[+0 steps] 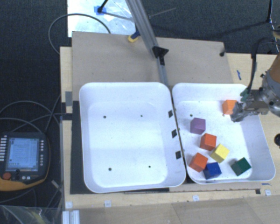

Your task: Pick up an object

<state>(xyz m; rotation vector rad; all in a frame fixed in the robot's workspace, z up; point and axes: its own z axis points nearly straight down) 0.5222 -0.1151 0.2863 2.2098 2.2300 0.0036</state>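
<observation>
While jaws (238, 114) hover over right bin (259, 139), orange cube (228, 106) sits beside.

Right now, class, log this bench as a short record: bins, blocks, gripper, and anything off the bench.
right bin: holds seven blocks
blocks: orange block by the gripper; purple; orange; yellow; orange; blue; green
left bin: white, beside the right bin
gripper: over the right bin, next to the upper orange block; grasp unclear
floor, left: teach pendant
</observation>
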